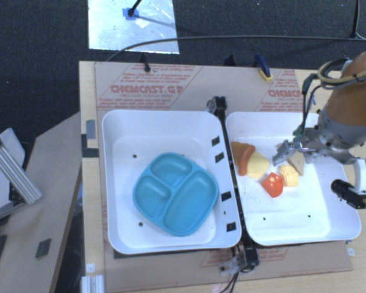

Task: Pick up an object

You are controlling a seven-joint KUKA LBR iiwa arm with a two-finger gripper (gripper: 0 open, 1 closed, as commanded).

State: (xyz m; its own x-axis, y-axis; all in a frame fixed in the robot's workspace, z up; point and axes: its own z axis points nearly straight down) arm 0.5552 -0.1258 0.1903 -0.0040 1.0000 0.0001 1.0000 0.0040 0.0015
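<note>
Two white bins: the left bin (119, 163) holds one blue divided plate (175, 193) — the right bin (311, 224) four small food pieces. The gripper (285, 152) hangs beside the tan piece (296, 163); whether it grips, I cannot tell.

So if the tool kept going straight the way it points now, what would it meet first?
Probably the yellow food piece: the tool points left toward it, just short of it, in the right bin. Depth is unclear.

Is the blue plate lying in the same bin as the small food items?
No, the blue plate lies in the left bin, while the food items are in the right bin.
</note>
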